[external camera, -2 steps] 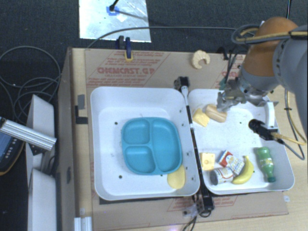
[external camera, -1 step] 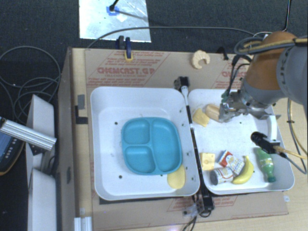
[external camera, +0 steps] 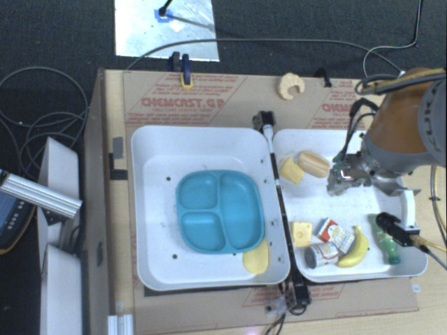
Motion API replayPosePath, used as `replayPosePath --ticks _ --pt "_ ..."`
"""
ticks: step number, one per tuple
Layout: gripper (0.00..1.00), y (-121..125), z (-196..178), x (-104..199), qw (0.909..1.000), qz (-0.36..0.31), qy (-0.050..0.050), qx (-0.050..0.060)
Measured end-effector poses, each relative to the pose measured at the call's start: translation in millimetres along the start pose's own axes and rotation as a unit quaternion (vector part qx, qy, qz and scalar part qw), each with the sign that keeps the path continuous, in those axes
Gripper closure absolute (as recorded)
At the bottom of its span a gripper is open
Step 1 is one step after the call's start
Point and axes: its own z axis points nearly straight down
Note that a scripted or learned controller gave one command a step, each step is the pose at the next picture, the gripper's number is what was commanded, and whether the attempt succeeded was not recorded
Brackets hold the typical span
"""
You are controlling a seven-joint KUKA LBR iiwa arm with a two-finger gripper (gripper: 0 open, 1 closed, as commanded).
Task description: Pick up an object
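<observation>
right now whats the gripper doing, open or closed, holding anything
Gripper: over the right bin, nothing seen between its fingers; open or closed cannot be told.

Arm [external camera: 408,128] reaching in from right, orange band up, wrist bent down; gripper [external camera: 340,180] low over right bin.

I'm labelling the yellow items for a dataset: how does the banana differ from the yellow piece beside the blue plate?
The banana is long and curved with darker tips; the yellow piece is short, rounded and plain. The banana lies in the right bin among other items, the yellow piece in the left bin at the blue plate's corner. Both are yellow.
</observation>
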Motion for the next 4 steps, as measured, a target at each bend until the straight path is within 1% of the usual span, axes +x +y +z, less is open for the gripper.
replayPosePath --ticks 1,2,3,4 --pt "0.00 0.6 -0.2 0.8 1.0000 -0.001 0.000 -0.001" --pt "0.00 111.0 -34.6 -37.9 1.0000 -0.002 -0.001 -0.003" --pt "0.00 101.7 80.6 -21.1 1.0000 -0.002 0.001 0.001" --pt "1.00 104.2 66.9 -21.7 1.0000 -0.003 0.000 -0.003"
